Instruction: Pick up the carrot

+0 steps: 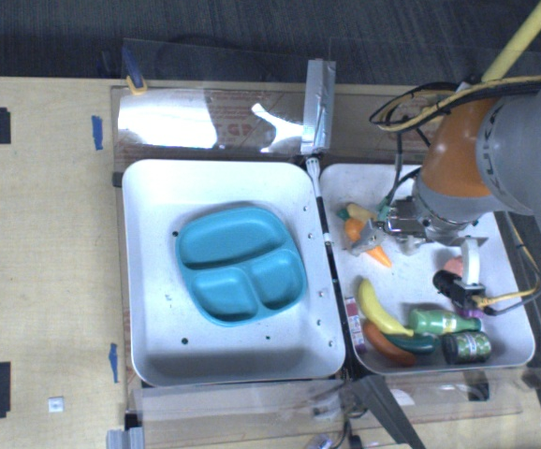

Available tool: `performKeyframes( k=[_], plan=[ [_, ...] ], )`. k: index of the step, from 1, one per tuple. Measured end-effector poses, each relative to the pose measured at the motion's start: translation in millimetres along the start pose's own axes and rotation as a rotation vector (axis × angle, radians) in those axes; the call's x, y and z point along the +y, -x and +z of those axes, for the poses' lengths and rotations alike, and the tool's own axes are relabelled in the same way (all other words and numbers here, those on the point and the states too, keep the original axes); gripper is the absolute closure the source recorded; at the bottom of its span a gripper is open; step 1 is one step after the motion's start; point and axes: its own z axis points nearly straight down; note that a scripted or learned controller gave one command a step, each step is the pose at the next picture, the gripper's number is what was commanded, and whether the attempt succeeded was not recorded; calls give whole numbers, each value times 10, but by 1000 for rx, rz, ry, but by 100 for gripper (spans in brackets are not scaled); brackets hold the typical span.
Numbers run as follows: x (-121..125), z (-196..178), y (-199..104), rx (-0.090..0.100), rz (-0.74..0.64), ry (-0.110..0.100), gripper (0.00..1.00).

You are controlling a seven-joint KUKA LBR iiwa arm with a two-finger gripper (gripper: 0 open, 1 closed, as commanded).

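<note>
Camera view, looking down at a slant on two white bins. The arm (495, 148) reaches in from the right over the right bin (514, 344), its gripper (392, 221) lowered at the bin's upper left, just beside the carrot (375, 249); whether its fingers are apart or together cannot be told, and nothing is visibly held. The carrot lies near the wall dividing the bins, its tip pointing toward the bin's middle, so an approach probably has to stay clear of that wall (a judgement). Nearby clutter: a banana (379, 309), a green bottle (444, 322) and a dark can (465, 346) along the lower rim, well apart from the carrot. The left bin (149, 344) holds a blue divided plate (241, 262).
</note>
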Motion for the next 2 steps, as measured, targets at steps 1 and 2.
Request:
performKeyframes(
  k=[1,2],
  plan=[
    [15,-119,8,-1,0,5,100],
    [151,-958,-724,-1,-78,13,100]
  ],
)
